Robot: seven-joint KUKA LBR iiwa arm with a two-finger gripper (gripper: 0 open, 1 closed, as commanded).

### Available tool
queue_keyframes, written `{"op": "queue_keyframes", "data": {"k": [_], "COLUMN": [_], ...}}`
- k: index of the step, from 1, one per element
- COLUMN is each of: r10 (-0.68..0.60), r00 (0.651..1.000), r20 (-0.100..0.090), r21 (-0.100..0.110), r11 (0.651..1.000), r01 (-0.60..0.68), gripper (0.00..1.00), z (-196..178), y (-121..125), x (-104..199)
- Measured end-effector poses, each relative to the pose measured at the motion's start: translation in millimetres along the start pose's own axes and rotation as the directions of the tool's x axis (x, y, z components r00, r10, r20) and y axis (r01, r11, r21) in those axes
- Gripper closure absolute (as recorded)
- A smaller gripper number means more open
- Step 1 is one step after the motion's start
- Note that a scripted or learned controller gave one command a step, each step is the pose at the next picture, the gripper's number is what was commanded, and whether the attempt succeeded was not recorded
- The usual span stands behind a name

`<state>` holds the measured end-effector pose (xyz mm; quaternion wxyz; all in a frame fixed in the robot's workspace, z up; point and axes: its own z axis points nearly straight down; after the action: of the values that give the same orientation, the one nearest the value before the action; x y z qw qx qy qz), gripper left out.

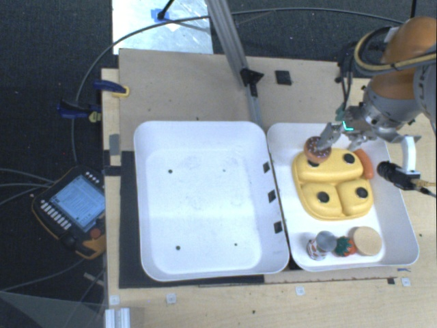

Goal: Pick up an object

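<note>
The surface [177,87] is lying tan and flat under two white bins set side by side, their inner rims touching. The left bin [198,197] is taking up the middle of the view. The right bin [396,231] is carrying all the loose objects.

The arm [403,67] is reaching in from the right, its orange band showing above the grey wrist, and it is leaning down over the far part of the right bin.

A large yellow moulded piece [333,183] with dark round spots is sitting in the middle of the right bin. An orange strip [365,164] is lying against its far right edge. Near the bin's front rim, a round tan disc [367,240] is resting beside a small red and green item [345,247] and a small grey and silver item [319,243].

The gripper [341,137] is hovering just above the yellow piece's far edge, its fingers spread apart with nothing between them. A small brown ring-shaped object [317,149] is sitting on the yellow piece's far left corner, just beside the nearer finger; whether they are touching is unclear.
</note>
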<state>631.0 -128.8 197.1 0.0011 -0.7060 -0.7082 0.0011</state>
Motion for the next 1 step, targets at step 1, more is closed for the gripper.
{"op": "queue_keyframes", "data": {"k": [1], "r10": [-0.001], "r00": [1.000], "r20": [0.001], "r21": [-0.005], "r11": [1.000], "r01": [0.001], "gripper": [0.00], "z": [-2.3], "y": [1.3], "x": [0.1]}}
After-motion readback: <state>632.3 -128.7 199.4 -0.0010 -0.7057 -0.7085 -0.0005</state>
